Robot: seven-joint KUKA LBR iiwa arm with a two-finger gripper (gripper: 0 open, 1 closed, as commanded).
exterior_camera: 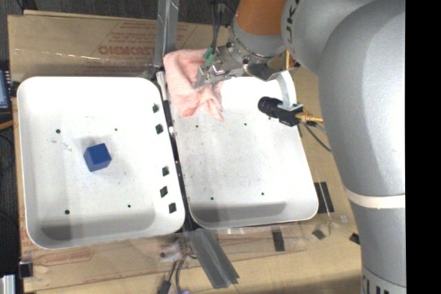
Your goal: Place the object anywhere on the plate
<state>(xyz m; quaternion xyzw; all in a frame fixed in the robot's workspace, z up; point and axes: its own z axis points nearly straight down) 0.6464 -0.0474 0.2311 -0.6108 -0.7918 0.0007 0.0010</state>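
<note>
The likeliest object of the task, a pink cloth (191, 87), lies crumpled at the far left corner of the right bin (248, 206), bunched against the divider between the two bins and draped partly over the bin's far rim. The claw (212, 71) sits right at the cloth's upper right edge, its metal fingers touching or buried in the folds; whether they are spread or closed on the fabric I cannot tell, since the wrist and the cloth hide the tips. No plate can be made out in either bin, so as I read it the placing has not been done: the cloth is not lifted clear, and the carrying and setting down are all left. At best this is the grasping step, and it may be a try that catches only a fold or nothing. In the left bin (41, 231) a small blue cube (97, 156) rests well apart from the cloth, toward the middle left of that bin's floor, untouched; it could equally be the object meant, but the arm is not near it. The arm (358, 79) comes in from the right of the surface, its big grey body looming over the right bin's near right corner, the orange band (265, 0) above the wrist tilted down and leftward so that the wrist points at the far left corner of the right bin. A black cable fitting (275, 109) hangs just beside the wrist over the bin floor.
</note>
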